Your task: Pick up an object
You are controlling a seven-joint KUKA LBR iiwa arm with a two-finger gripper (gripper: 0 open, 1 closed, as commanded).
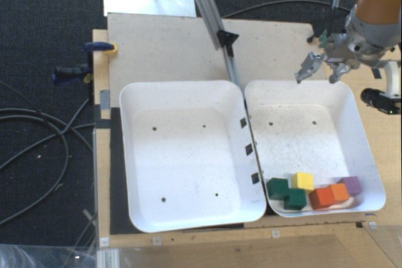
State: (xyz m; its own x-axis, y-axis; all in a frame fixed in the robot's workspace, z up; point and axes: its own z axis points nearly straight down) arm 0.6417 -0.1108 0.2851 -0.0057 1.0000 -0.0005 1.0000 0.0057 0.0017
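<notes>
Coloured blocks (312, 192) lay well below the claw (320, 68), which hung spread and empty over the bin's (361, 128) far rim.

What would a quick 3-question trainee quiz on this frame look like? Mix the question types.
1. True or false: the gripper has a block between its fingers.
2. Which bin holds the blocks? A) left bin B) right bin C) both
3. Fill in: the yellow block sits near the right bin's ____ edge in the camera view.

Key
1. False. The fingers are spread with nothing between them, above the far rim of the right bin.
2. B. The yellow, green, orange and purple blocks cluster there.
3. Bottom.
</notes>
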